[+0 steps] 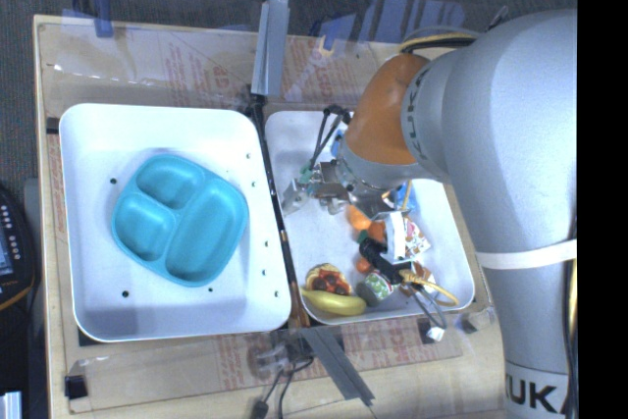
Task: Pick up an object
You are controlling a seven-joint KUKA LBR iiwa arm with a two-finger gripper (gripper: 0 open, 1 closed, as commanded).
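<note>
A large grey robot arm (510,142) comes in from the right side of the view and fills much of that side. Its thick upper segment slopes down and toward the left, narrowing to an orange band (385,118) just above the wrist. Below and to the left of that band sits the gripper (299,191), a small cluster of dark and metallic parts with thin black cables looping up from it to the wrist. The gripper points downward and to the left, held low. The wrist bulk sits directly behind and above the jaws, up and to their right.
</note>
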